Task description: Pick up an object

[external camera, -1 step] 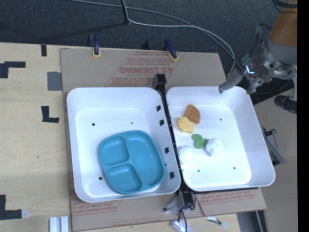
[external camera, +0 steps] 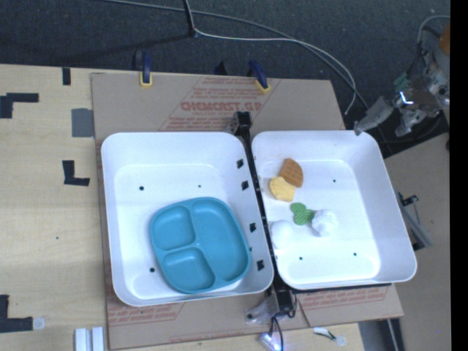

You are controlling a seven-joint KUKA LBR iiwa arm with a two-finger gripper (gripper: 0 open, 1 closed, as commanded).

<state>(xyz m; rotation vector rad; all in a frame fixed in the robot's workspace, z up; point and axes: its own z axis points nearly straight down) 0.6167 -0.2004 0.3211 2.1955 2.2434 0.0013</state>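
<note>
The right bin (external camera: 380, 189) holds several small objects in its left half: a brown-orange piece (external camera: 292, 171), a yellow piece (external camera: 282, 189) touching it, a green piece (external camera: 300, 213), a white lump (external camera: 325, 221) beside the green one, and a pale round piece (external camera: 281, 230) near the divider. My gripper (external camera: 383, 127) hangs above the bin's far right corner, outside the rim and well away from the objects. It is open, with nothing between its fingers.
A blue divided plate (external camera: 199, 243) lies in the left bin (external camera: 121, 196). Black clips run along the seam (external camera: 252, 189) between the bins. A cable (external camera: 292, 42) crosses the dark floor behind the cardboard sheet (external camera: 212, 104).
</note>
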